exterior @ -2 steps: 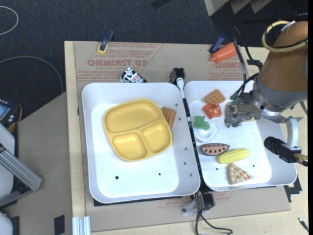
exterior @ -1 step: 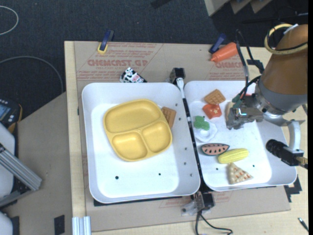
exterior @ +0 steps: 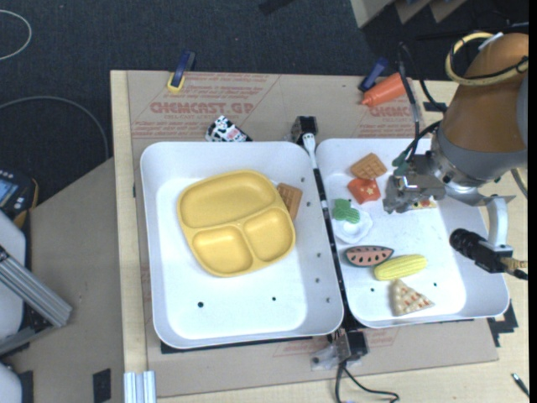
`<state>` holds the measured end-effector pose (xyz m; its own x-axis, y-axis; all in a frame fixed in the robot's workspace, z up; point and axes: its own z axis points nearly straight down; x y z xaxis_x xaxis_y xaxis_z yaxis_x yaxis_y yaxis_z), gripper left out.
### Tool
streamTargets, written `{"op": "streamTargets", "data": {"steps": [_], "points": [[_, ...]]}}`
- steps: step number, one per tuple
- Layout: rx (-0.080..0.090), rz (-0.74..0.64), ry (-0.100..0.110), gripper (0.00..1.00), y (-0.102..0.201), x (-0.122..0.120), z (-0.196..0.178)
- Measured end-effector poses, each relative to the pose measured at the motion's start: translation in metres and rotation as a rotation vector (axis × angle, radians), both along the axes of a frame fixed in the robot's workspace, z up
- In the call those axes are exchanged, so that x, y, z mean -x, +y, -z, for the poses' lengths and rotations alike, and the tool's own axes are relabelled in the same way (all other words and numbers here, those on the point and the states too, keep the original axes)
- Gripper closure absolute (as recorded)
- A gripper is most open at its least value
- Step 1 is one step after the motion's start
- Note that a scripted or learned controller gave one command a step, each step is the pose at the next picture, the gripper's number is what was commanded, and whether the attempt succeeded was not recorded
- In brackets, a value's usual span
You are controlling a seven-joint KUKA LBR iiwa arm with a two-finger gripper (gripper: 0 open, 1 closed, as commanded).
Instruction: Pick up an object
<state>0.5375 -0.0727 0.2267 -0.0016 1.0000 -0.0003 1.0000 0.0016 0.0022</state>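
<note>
Still nothing lifted: the gripper (exterior: 403, 193) hangs low over the right bin (exterior: 470, 300), just right of the red toy piece (exterior: 364, 191).

From where I stand, the pick looks barely begun; no toy sits between the fingers, and whether they are spread or pressed together I cannot tell, the wrist hides them. All 6 toys lie in the right bin: a waffle-like cracker (exterior: 367, 166), the red piece, a green and white piece (exterior: 346, 213), a watermelon slice (exterior: 368, 255), a corn cob (exterior: 400, 266) and a pizza wedge (exterior: 409, 297). The red piece, likeliest target, is blocky with no clear long axis. The corn cob lies across the bin, tipped slightly up to the right. The left bin (exterior: 168, 309) holds a yellow divided plate (exterior: 237, 221).
</note>
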Motion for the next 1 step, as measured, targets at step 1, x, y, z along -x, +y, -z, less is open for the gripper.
{"op": "streamTargets", "data": {"steps": [1], "points": [[0.000, 0.002, -0.001, 1.00, -0.0072, 0.0065, -0.0075]]}}
